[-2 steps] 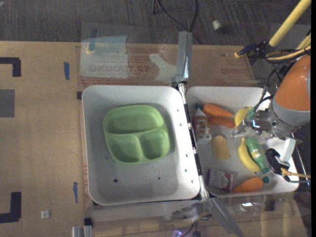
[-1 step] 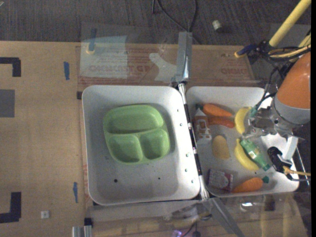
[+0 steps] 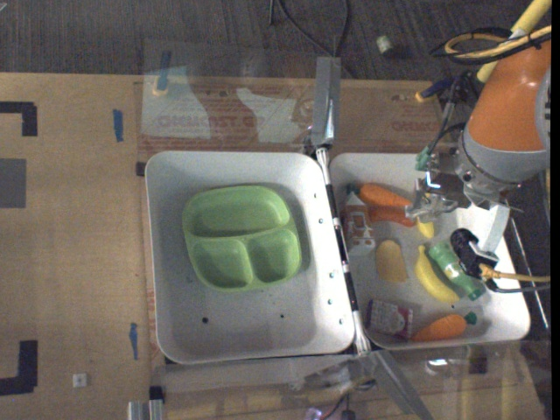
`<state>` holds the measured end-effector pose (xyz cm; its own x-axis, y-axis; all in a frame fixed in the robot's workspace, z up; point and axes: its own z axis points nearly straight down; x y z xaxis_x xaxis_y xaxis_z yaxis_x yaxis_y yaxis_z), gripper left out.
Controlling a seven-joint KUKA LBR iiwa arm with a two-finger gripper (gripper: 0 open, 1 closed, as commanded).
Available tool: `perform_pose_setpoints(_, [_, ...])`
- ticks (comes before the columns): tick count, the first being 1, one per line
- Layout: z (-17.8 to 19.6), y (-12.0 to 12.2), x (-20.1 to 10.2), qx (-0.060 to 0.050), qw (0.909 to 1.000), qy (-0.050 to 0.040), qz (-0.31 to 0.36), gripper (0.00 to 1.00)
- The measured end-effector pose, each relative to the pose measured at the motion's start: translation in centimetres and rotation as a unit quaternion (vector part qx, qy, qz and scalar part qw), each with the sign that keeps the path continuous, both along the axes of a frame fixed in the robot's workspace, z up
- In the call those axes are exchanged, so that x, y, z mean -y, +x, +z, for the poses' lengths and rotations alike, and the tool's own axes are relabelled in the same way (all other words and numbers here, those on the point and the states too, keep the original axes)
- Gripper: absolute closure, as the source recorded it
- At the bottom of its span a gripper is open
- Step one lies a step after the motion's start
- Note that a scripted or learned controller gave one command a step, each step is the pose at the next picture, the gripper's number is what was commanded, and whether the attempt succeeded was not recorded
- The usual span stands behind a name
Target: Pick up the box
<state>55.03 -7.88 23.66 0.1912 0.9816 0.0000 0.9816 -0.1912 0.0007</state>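
Box (image 3: 391, 318) lies flat near the front wall of the right bin (image 3: 516, 326), well apart from the end effector (image 3: 430, 201), which hovers over the bin's far side; whether it is released or clenched cannot be told, and nothing shows in its grasp. The pick looks not yet begun: approach, grasp and lift all remain. Directly under the end effector lies a carrot (image 3: 385, 197). Between it and the box sit a potato-like piece (image 3: 391, 261) and a banana (image 3: 433, 276); a second carrot (image 3: 444, 326) lies just beside the box, crowding one edge.
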Motion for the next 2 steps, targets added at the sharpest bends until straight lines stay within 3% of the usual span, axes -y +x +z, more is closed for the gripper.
perform_pose_setpoints(1, [-5.24,-2.20,-1.39,-0.002,0.9904,0.0007,0.138,1.00])
perform_pose_setpoints(2, [-5.24,-2.20,-1.37,-0.001,0.9904,0.0006,0.138,0.00])
